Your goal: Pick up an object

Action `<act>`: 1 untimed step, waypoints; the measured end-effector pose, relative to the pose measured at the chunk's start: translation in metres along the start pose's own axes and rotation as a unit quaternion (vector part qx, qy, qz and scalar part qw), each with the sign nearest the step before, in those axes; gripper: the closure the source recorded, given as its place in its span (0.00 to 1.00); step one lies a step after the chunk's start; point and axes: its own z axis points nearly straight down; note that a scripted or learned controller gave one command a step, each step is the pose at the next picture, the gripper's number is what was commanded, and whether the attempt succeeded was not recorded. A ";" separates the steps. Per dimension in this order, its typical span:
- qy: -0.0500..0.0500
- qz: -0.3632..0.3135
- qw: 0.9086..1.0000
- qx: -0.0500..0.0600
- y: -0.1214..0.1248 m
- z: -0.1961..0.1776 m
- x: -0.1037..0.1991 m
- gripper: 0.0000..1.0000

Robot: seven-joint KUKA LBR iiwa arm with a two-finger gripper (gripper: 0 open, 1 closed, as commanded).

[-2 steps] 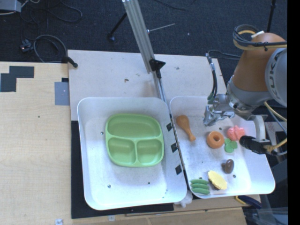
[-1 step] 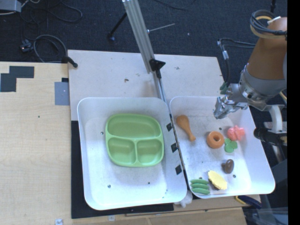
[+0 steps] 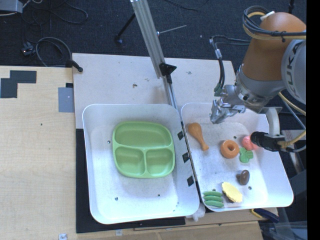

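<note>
Partial lettering "KU" is legible on the arm [image 3: 295, 69]. Left bin [image 3: 95, 184]: green tray [image 3: 143, 149]. Right bin [image 3: 275, 184]: drumstick [image 3: 197, 134], donut [image 3: 230, 149], strawberry [image 3: 247, 149], brown piece [image 3: 243, 176], yellow piece [image 3: 232, 192], pea pod [image 3: 213, 199]. Gripper [image 3: 218, 115] hangs above the right bin's far end, near the drumstick; its finger opening cannot be determined.

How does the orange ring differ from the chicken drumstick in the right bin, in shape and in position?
The orange ring is round with a hole in its middle, while the chicken drumstick is long, thick at one end and thin at the other. The ring lies near the middle of the right bin; the drumstick lies close to that bin's left wall, at a slant. Both are orange-toned toy foods lying flat and apart.
</note>
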 end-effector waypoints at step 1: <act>0.000 0.000 1.000 0.002 0.003 0.013 0.042 1.00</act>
